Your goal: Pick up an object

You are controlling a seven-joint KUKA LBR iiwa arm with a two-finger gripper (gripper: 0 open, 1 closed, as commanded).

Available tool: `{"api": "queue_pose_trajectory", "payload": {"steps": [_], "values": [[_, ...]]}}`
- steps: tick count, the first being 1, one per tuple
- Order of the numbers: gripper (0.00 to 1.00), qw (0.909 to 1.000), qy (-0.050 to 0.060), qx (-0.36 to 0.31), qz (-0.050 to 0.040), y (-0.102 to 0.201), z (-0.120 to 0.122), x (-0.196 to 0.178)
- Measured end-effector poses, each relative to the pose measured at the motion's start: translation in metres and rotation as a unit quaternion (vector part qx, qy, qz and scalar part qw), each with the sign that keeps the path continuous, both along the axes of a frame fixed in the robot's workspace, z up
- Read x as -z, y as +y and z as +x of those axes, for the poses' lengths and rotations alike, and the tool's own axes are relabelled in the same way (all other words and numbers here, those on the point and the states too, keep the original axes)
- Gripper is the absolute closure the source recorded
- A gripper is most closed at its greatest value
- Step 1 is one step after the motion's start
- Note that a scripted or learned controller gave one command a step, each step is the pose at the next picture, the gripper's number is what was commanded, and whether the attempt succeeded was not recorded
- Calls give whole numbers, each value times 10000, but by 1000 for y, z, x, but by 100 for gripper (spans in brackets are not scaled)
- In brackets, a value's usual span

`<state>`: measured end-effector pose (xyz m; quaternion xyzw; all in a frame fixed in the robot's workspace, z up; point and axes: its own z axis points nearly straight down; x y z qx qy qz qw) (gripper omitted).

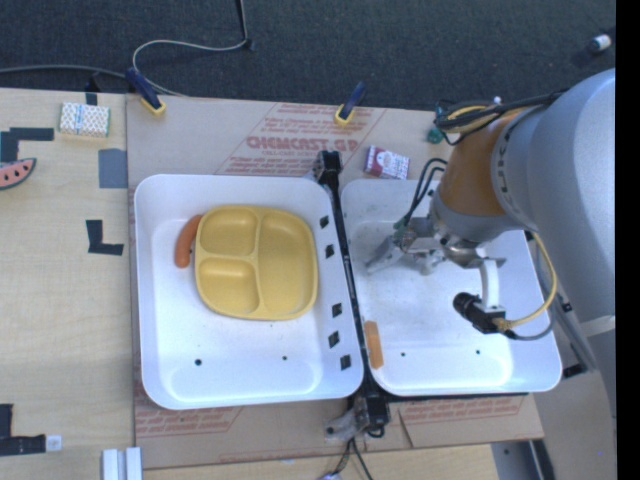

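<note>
Gripper: two-finger metal gripper (pixel 385 256) low in right white bin (pixel 440 368), fingers apart, nothing between them.
Object: small orange carrot-like piece (pixel 373 344) against that bin's left wall, well apart from gripper.
Progress: nothing grasped; pick not yet done.

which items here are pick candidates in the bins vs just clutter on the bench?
In the bins: yellow divided plate and orange sausage-like piece in the left bin; small orange piece by the right bin inner wall; gripper over the right bin.

Clutter: red-white packet, watermelon slice toy, patterned block.
</note>
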<state>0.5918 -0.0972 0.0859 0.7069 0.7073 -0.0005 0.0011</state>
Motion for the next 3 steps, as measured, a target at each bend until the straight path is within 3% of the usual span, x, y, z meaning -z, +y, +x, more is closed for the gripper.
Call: {"api": "queue_pose_trajectory", "payload": {"steps": [1, 3], "values": [[100, 10000, -11, -2, -8, 0, 0, -10], [100, 10000, 7, -12, 5, 1, 0, -28]]}}
